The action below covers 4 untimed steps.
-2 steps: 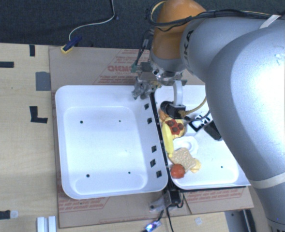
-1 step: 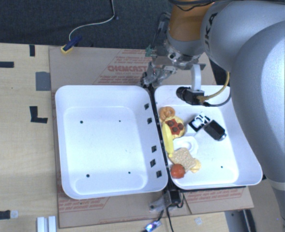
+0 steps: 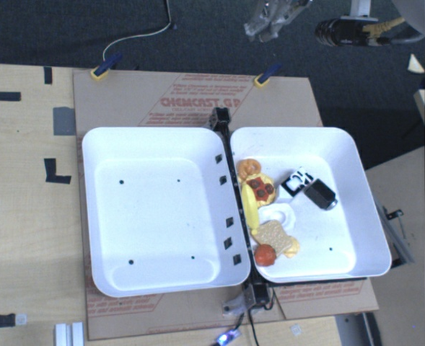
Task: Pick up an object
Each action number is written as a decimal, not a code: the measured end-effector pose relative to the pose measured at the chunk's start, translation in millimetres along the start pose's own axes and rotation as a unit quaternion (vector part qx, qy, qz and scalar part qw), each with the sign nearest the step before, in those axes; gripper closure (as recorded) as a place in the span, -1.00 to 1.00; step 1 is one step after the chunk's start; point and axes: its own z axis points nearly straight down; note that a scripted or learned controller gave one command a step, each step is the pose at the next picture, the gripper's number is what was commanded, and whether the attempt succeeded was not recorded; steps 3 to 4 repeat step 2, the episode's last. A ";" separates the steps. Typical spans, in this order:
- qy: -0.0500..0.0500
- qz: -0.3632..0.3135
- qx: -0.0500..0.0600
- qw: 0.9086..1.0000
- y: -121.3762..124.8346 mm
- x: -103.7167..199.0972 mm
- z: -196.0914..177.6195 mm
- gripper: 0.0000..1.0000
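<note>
In right bin [image 3: 342, 262]: banana [image 3: 250, 209], tomato [image 3: 265, 254], black block [image 3: 320, 193].

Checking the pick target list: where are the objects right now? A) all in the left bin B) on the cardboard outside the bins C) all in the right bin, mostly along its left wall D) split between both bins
C: the banana, tomato and black object all lie in the right bin, food clustered by its left wall.

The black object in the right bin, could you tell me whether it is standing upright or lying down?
Lying down: the black object rests flat on the floor of the right bin, its long side slanting diagonally beside a black-and-white piece.
</note>
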 end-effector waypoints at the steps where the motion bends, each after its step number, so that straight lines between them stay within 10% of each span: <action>1: -0.002 0.003 0.014 1.000 -51.7 -20.7 81.2 1.00; 2: -0.002 0.003 0.016 1.000 -53.1 -29.2 204.5 1.00; 4: -0.002 0.003 0.016 1.000 -53.1 -29.2 204.5 1.00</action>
